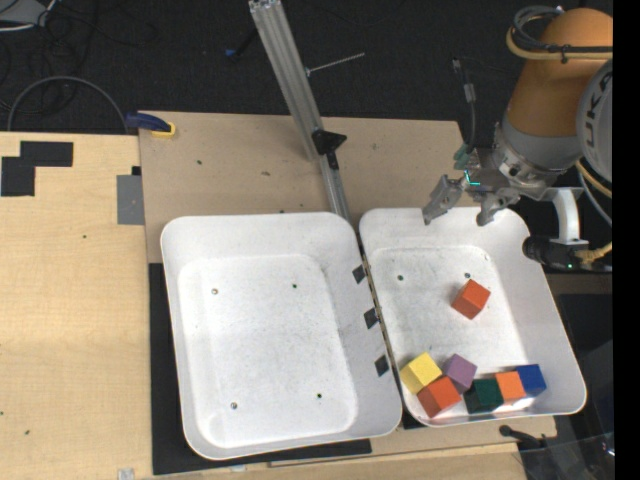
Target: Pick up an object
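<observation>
Spread apart and holding nothing, the gripper [464, 204] hangs over the far rim of the right bin [560, 343], its two grey fingers [440, 200] pointing down with a clear gap between them. Behind it rises the grey arm [545, 138] with its orange band [555, 73], reaching in from the right.

Inside the right bin, an orange cube [471, 298] lies alone and tilted near the middle of the floor, well apart from the gripper and nearer than it. Along the near edge of the same bin a cluster of blocks sits packed together: a yellow cube [422, 370] at the left, a red-orange cube [439, 396] just near of it, a purple cube [461, 370] beside the yellow one, then a dark green cube [485, 395], an orange block [511, 384] and a blue cube [531, 378] running to the right.

Just to the left, the left bin [190, 268] touches the right one along black clips at their shared edge. Both rest on the pale wooden tabletop [70, 268]. A slanted aluminium rail [290, 78] runs from the far side down to the gap between the bins.
</observation>
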Motion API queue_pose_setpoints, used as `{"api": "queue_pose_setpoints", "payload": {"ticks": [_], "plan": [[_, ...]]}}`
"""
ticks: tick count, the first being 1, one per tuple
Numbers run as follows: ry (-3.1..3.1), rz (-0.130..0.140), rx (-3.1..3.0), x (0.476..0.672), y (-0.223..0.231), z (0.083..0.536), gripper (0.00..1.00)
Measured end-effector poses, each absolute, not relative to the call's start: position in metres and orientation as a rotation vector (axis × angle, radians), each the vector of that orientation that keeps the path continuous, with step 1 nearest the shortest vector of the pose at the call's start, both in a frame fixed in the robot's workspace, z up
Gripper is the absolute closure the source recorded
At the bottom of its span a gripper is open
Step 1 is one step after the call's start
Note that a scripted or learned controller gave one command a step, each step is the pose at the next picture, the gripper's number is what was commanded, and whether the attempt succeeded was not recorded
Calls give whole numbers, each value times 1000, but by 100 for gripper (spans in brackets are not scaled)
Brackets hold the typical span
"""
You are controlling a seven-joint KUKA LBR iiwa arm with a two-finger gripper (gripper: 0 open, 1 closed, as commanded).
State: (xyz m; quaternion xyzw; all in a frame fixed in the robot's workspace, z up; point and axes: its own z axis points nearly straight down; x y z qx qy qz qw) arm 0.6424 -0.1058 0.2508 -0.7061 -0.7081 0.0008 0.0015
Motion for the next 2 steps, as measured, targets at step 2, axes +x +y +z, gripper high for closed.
{"api": "queue_pose_setpoints", "payload": {"ticks": [2], "plan": [[-2223,3,-2216,642,-106,251,0]]}}
